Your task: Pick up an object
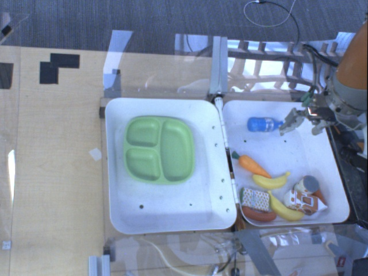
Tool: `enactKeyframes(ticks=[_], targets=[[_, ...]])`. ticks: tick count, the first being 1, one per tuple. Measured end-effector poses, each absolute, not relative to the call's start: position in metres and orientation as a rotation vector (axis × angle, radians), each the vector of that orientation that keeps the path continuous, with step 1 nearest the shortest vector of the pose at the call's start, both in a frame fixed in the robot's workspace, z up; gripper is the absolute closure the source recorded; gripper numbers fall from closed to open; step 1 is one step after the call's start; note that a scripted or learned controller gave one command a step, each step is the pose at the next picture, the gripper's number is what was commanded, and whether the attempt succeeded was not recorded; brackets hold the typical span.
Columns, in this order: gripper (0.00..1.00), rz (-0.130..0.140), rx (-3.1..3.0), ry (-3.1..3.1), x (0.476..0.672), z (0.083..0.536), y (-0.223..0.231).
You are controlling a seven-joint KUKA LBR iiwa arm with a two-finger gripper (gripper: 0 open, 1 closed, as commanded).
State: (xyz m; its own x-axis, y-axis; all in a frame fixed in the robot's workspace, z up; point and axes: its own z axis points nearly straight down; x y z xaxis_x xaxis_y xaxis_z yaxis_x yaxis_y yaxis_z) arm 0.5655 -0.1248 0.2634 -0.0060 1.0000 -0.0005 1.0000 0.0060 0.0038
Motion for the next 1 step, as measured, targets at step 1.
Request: enactKeyframes(ticks=[1], targets=[[0.0,0.003,2.319,2.116,0.6456,0.1534,-0.1268]])
